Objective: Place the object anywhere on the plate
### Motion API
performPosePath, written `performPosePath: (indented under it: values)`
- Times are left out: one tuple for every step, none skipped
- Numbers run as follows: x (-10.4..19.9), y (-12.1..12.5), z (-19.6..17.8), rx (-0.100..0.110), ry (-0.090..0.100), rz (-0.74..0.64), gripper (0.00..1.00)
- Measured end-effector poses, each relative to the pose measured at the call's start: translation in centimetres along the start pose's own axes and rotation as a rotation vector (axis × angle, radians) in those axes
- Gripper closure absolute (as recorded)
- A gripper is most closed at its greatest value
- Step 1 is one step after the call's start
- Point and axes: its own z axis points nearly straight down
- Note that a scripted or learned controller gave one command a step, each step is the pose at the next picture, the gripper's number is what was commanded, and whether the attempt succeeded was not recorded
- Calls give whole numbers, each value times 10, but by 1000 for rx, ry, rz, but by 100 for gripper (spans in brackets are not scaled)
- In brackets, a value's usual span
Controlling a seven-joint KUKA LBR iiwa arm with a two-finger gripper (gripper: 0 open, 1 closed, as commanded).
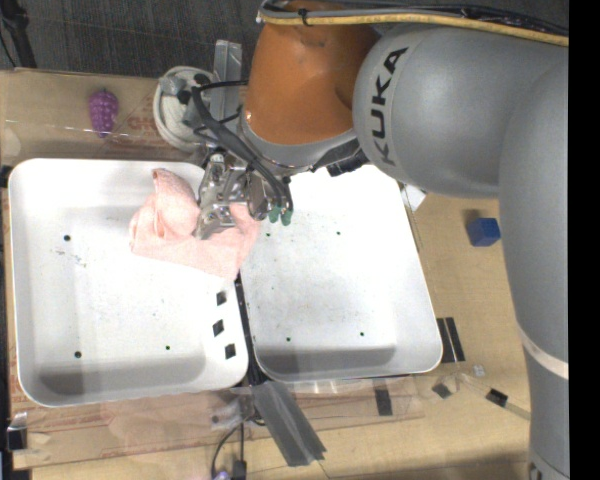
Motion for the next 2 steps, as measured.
performPosePath:
  values:
    - [12,51,4,1,-1,-3,100]
    - [12,50,4,0,-2,-2,0]
